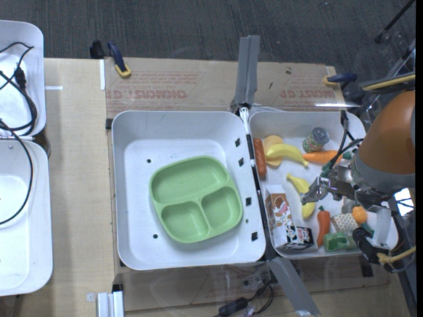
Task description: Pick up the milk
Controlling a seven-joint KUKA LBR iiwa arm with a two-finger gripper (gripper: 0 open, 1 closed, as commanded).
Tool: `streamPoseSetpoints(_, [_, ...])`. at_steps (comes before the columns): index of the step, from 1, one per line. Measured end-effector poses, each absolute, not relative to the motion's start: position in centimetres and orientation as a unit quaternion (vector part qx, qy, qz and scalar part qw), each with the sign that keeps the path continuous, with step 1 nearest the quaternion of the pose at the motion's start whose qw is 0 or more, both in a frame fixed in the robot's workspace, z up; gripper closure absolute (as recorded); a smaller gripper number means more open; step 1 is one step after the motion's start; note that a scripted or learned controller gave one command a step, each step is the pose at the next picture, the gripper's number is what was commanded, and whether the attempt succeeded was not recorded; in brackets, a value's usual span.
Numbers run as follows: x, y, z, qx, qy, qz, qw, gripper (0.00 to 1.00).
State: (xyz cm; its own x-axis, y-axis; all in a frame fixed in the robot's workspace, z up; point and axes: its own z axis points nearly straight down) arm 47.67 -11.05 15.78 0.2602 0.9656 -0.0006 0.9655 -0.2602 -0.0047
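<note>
The milk point(288, 224) is a small carton with a cow pattern, lying on its side in the front left corner of the right bin point(296, 252). My gripper point(322, 189) hangs over the middle of that bin, up and to the right of the carton and apart from it. It sits just above a small yellow banana piece point(299, 183). Nothing of the carton is lifted.
The right bin also holds a large banana point(285, 152), a red sausage point(260, 158), a can point(317, 138), two carrots point(322, 224), a green toy point(336, 242) and an orange ball point(359, 214). In the left bin point(129, 177) lies a green divided plate point(195, 198).
</note>
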Motion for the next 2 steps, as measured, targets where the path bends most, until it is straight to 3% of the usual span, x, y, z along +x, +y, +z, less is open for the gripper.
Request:
streamPoseSetpoints(1, [48.0,-10.2,10.0,-0.827,-0.562,-0.0036,-0.003,0.00])
streamPoseSetpoints(2, [47.7,-14.2,9.1,-0.801,-0.599,0.0005,0.000,0.00])
